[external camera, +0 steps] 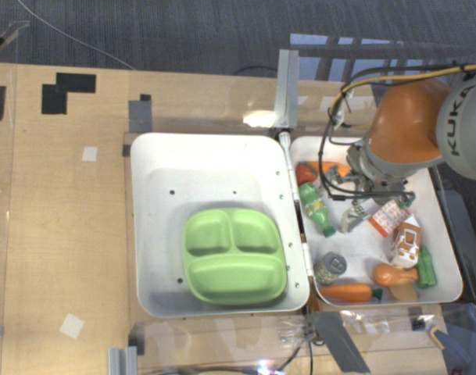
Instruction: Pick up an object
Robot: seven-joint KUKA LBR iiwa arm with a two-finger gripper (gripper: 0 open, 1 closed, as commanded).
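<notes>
The bench [58, 233] carries two white bins. The left bin [155, 170] holds one green divided tray [234, 256]. The right bin [449, 276] holds one green bottle [314, 207], one round tin [331, 266], one carrot [347, 292] and several packets. The hand [361, 209] hangs low over this bin, near the bottle; whether it is apart or together, one cannot tell

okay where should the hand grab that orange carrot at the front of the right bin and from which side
Grip the carrot across its middle, coming straight down from above. It lies flat and lengthwise along the front wall of the right bin, so close the fingers front to back across its narrow width. The tin can sits close behind its left end, so staying toward the middle probably leaves more room.
</notes>
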